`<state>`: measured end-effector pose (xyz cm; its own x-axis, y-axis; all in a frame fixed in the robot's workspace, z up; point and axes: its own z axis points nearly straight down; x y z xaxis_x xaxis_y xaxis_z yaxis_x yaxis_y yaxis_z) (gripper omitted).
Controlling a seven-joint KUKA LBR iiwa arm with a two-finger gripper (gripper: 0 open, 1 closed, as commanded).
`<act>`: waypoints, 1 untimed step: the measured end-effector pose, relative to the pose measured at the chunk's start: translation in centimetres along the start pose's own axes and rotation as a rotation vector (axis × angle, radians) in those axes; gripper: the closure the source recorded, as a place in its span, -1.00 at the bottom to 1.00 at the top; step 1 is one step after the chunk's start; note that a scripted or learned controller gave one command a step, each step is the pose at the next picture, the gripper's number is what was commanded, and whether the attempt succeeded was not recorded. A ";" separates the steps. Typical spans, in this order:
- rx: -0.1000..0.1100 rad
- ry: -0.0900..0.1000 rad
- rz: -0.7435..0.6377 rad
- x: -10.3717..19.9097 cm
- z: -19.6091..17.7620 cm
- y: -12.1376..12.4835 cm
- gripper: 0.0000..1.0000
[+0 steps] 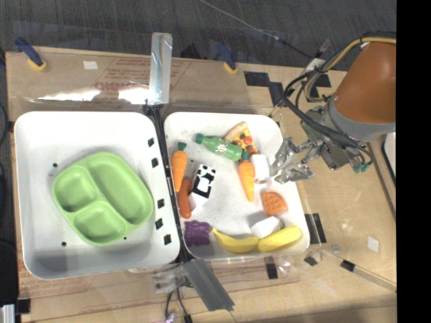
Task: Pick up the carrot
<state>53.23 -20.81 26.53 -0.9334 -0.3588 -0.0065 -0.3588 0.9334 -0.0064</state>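
Observation:
Two orange carrots lie in the right bin (286, 143). One carrot (247, 180) rests near the middle, tip pointing to the front. The other carrot (178, 167) lies along the bin's left wall, above a reddish-orange stick (185, 199). My gripper (283, 165) hangs over the bin's right rim, just right of the middle carrot and a white block (260, 165). It is open, its metal fingers are spread, and nothing is between them.
The right bin also holds a green bottle (219, 147), a pizza slice (240, 136), a black-and-white cube (204, 181), an orange waffle piece (273, 202), a banana (259, 241) and purple grapes (197, 232). A green divided plate (101, 197) sits in the left bin (34, 133).

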 end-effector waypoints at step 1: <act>0.003 -0.002 -0.003 -0.2 -1.1 0.0 1.00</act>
<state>53.36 -20.77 27.59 -0.9322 -0.3618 -0.0090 -0.3617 0.9323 -0.0090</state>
